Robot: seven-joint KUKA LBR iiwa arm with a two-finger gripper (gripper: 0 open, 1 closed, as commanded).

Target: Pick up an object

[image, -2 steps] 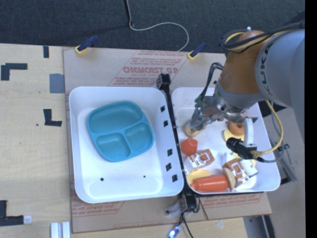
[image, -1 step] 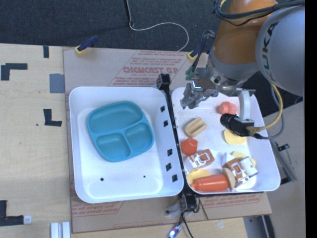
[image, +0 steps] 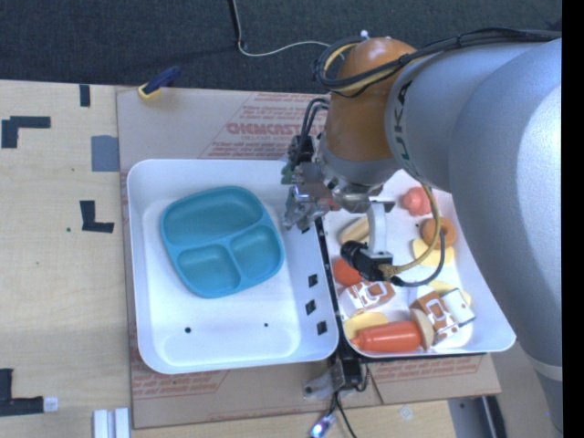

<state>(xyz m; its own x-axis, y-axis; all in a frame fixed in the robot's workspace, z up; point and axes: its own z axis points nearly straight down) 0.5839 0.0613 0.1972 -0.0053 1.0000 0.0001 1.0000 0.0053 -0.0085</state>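
Observation:
My gripper hangs below the orange wrist band, over the divider between the two bins at its far end. The view shows nothing held in it. The right bin holds several toy foods: a red sausage, a yellow slice, two orange-and-white blocks, a red piece and orange pieces. The arm covers much of this bin's far side.
A blue divided plate lies in the left bin, toward its far side. Both bins rest on a cardboard sheet. A yellow-and-blue clip lies at the sheet's far left corner. A cable trails across the dark floor behind.

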